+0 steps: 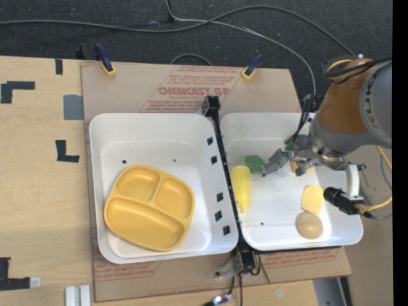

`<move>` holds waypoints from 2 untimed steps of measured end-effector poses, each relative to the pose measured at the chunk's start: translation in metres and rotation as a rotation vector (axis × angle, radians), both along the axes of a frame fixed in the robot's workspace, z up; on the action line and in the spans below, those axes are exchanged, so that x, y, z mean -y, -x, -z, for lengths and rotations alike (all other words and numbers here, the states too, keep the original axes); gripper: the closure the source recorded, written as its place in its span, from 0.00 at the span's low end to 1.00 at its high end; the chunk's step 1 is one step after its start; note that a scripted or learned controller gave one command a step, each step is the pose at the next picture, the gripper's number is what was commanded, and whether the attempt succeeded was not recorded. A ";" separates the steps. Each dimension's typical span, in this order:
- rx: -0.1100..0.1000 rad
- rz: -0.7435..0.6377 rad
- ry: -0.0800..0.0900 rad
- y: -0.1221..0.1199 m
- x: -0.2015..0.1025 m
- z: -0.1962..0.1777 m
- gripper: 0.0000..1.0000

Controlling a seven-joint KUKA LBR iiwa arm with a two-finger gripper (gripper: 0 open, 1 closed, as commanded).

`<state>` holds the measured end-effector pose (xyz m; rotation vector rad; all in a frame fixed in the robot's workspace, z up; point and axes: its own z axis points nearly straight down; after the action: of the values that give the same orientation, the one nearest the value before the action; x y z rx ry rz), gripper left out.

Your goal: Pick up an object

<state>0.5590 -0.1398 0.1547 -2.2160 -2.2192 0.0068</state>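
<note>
The grey two-finger gripper hangs low in the right white bin, beside a small green object — grip state cannot be determined. Yellow corn-shaped toy, pale yellow block and tan ball lie loose there — a yellow divided plastic plate occupies the left white bin.

The arm is cut off by the right edge of the picture, so its base and most of its length are out of sight. Its wrist covers part of the right bin's far right wall and corner. The hand is small and dark against the bin floor, and whether its fingers are apart or closed cannot be told. The small green object beside it is too small to identify, and whether the hand touches it is unclear. The bench runs off the left and bottom edges. Cables at the far side leave the top edge.
</note>
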 end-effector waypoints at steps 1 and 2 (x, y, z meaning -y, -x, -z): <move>0.000 0.001 0.000 -0.007 0.005 0.053 0.00; 0.004 0.000 0.001 -0.008 0.004 0.040 1.00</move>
<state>0.5665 -0.1443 0.1146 -2.2181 -2.2223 0.0031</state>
